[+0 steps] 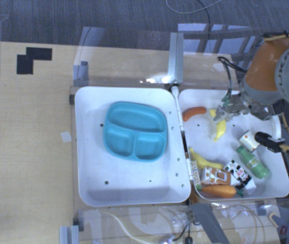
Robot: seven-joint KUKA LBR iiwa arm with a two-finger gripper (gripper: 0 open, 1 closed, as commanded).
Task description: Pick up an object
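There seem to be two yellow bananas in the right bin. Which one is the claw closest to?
The upper yellow banana, just below the gripper. The other banana lies lower, near the bin divider beside the small carton.

You have open floor around the blue tray (134, 130) in the left bin (91, 187). The right bin (281, 187) is crowded: bananas (205, 161), sausages (194, 113), green bottle (251, 161) and cartons (215, 176) block its front.

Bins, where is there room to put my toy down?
The left white bin is bare around the blue divided plate, mostly along its front. In the right white bin a small patch lies between the orange sausage and yellow banana. Its front is crowded.
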